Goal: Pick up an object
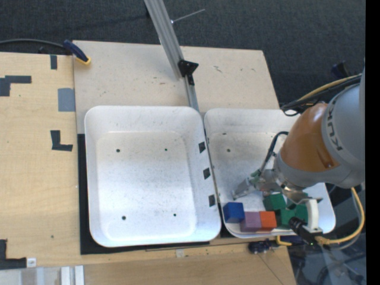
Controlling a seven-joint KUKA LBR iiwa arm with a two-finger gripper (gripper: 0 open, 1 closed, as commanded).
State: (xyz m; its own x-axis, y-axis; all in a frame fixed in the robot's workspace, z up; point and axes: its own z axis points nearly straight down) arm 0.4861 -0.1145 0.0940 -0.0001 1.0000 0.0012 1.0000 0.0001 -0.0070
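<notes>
Right, I'm seeing the arm (320,144) down in the right bin (237,123), jaws (244,187) low over the bin floor. I can't tell from this angle how the jaws stand; nothing shows between them. Just below the jaws sits the blue cube (234,212). Next to it, further right, the purple block (252,220) and the orange block (268,219) touch each other along the bin's near wall. The green block (275,202) is right of the jaws, partly under the wrist. Left bin (142,114) is well left of the jaws on the desk (124,70).
</notes>
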